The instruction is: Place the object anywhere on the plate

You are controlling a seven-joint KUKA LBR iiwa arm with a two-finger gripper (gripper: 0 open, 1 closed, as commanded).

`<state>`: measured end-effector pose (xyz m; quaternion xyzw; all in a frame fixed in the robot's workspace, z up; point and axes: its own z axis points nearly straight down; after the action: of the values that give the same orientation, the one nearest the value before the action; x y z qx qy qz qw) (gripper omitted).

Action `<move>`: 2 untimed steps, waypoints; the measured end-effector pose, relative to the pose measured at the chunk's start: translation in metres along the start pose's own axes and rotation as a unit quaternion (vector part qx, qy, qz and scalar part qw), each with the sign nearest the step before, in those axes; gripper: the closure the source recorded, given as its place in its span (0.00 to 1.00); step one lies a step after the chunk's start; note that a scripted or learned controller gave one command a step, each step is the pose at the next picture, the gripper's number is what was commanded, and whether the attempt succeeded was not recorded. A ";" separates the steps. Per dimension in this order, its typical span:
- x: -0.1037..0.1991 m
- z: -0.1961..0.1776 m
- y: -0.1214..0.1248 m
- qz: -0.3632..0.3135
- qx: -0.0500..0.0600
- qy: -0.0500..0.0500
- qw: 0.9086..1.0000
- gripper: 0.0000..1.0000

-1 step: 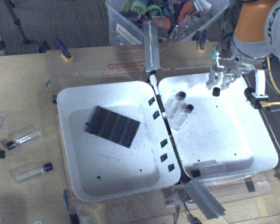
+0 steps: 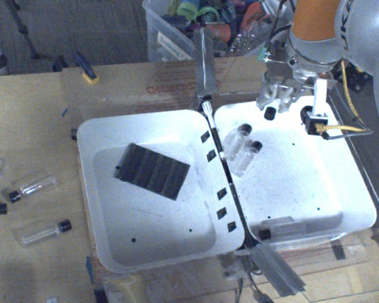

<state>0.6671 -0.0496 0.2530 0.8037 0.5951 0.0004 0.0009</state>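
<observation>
1. My two-finger gripper hangs spread over the far edge of the right white bin, pinching nothing.
2. The clear plastic vials with black caps lie to my left, near the divider.
3. The dark ribbed rectangular plate lies further left, in the left white bin, with free floor around it.

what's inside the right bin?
Right bin: two clear vials with dark caps near its left wall, another vial at the front edge. The gripper covers part of the back.
</observation>
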 end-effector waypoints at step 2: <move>0.122 0.085 -0.036 0.230 -0.003 -0.005 0.973 1.00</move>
<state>0.6681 0.0772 0.1679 0.9189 0.3944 -0.0016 0.0056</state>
